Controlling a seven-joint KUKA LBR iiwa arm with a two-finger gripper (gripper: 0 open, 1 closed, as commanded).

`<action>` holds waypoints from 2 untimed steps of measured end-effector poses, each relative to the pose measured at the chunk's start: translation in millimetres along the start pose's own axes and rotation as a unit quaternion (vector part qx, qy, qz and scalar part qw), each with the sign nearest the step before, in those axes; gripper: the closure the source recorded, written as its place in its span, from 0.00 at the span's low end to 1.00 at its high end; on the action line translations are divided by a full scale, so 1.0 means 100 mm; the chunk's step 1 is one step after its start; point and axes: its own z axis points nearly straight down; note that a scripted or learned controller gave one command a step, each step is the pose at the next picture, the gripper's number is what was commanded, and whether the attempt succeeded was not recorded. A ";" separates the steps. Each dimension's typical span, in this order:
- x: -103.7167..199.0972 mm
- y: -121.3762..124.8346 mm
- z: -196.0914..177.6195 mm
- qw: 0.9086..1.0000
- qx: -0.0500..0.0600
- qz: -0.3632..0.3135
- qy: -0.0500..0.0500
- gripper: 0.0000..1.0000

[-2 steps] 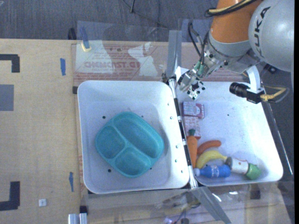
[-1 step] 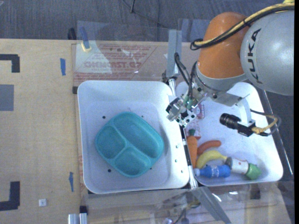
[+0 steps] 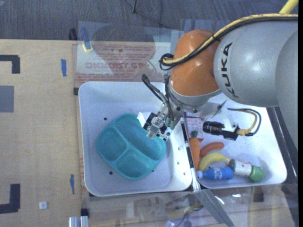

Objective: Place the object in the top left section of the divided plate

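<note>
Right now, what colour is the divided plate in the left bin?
Teal blue all over; the divided plate shows plainly in the camera view.

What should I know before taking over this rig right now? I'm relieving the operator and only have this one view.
Gripper: over the upper right rim of the teal divided plate in the left bin; whether it carries anything can't be made out.
Plate: all three sections look bare.
Right bin: carrot, banana, blue bottle, white bottle with green cap.
Done: nothing placed yet.
Left: get an object into the plate's top left section.
</note>
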 end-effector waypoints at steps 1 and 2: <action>0.94 0.13 -0.52 0.998 0.000 0.056 0.000 1.00; 1.06 0.02 -0.57 1.000 0.001 0.012 0.000 1.00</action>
